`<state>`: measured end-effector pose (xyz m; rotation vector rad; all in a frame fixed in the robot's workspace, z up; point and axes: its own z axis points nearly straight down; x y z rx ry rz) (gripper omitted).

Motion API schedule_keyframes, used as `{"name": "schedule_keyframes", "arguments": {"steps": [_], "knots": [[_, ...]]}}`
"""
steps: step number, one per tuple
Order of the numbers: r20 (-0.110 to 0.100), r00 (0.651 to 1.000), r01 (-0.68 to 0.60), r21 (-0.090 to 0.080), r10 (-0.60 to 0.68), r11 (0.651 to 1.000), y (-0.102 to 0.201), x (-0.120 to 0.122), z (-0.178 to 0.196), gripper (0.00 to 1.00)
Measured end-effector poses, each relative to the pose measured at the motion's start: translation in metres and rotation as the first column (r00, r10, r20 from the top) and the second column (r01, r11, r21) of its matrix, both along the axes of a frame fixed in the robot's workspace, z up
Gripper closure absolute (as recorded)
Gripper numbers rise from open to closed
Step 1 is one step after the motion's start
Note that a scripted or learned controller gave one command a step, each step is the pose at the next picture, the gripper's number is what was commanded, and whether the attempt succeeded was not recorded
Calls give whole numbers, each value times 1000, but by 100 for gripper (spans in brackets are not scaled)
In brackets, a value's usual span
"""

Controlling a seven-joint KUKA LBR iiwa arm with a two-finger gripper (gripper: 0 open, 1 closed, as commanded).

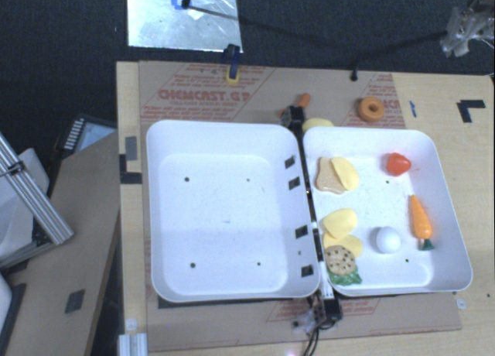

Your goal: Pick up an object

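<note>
Bins sit side by side on the worktop [433, 300], two in all, both shallow and white. The left bin [224, 207] shows only its bare floor with a few small dark dots. The right bin [445, 215] holds six toy foods. One slice of bread with a yellow piece [336, 174] lies near the top left. One red tomato [397, 163] sits at the top right. One orange carrot [420, 219] lies along the right wall, its green end pointing down. One white ball [387, 239] rests just left of the carrot. One yellow chip-like piece [339, 224] lies beside the dividing wall, and just below it one cookie on a green leaf [340, 261] touches the bottom corner.

Outside the bins, on the worktop above the right bin, lie one doughnut [371, 109] and one pale yellow item [316, 124] tucked against the bin's rim.

At the far top right the hand [466, 31] hangs well apart from both bins, above the dark floor. It is too small and blurred to tell how far its fingers are spread, and nothing is seen in its grip. Nothing stands between it and the toys.
</note>
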<state>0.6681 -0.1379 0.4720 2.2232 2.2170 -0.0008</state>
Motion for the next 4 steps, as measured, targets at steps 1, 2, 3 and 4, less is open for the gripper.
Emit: {"name": "schedule_keyframes", "arguments": {"steps": [1,2,3,4], "knots": [[10,1000,-11,1,11,1000,46,-20,69,100],[-1,1000,-1,0,1,1000,-3,1,27,100],[-2,1000,2,-1,-2,1000,-73,-1,-12,100],[-16,1000,2,6,-2,1000,-70,-128,-124,100]]}}
